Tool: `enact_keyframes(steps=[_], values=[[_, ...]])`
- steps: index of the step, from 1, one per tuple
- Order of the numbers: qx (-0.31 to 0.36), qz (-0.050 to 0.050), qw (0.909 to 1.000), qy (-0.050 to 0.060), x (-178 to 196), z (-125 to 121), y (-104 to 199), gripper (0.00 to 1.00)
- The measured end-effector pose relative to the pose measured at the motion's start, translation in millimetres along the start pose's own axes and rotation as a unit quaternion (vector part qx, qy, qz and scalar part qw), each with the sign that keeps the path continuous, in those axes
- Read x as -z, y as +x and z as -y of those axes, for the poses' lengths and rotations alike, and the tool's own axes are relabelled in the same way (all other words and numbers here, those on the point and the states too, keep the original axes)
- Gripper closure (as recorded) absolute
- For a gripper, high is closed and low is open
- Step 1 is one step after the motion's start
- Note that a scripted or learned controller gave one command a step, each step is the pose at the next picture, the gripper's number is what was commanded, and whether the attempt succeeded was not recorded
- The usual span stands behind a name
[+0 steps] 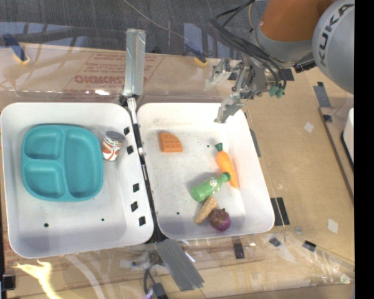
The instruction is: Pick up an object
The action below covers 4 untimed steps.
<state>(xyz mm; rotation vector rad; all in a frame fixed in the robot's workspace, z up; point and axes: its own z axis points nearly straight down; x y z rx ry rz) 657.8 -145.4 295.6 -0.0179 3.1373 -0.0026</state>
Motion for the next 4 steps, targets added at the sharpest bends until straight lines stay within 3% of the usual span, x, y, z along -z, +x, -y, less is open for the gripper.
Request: enact_keyframes(steps=[1,2,4], values=[[0.006,-0.007,1.0,-0.002,-129,66,47,0.0],[-0.057,-0.001,0.9984,-0.001,-204,63,10,0.0],[-0.057,0.0,0.9984,0.0,-202,63,10,0.0]])
